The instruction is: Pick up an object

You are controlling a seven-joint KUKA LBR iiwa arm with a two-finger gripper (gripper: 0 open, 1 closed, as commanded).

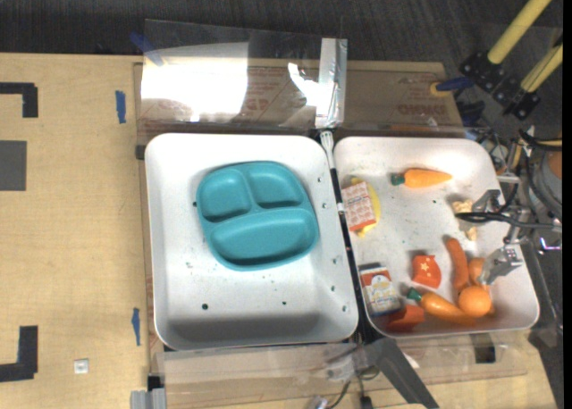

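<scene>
Camera view: gripper (494, 236) over the right side of the right bin (518, 322), reaching in from the right. Fingers (483, 205) spread apart, clamped on nothing, one toward the back and one toward the front, with bare white floor between them.

Nearest to the gripper: a slim red-orange piece (458, 260), lying lengthwise just left of the front finger. Beside it, a shorter orange piece (476, 268), close under that finger; touching or apart, cannot tell. Further front, a round orange ball (476, 301) against the tip of a carrot (437, 306) that points left along the front wall. Left of the slim piece, a red block (427, 271), apart from it. Near the back wall, well apart from the gripper, a second carrot (425, 178) lying crosswise.

Along the left wall of the same bin: a red-and-white packet (358, 204) on something yellow, and toward the front a small carton (380, 290).

Open floor in the middle of the right bin, between packet and gripper. Crowded in the front right corner, things pressed near the rim.

Left bin (170, 255) alongside, holding a teal divided plate (257, 213) near its middle, wide white margin all round.
</scene>
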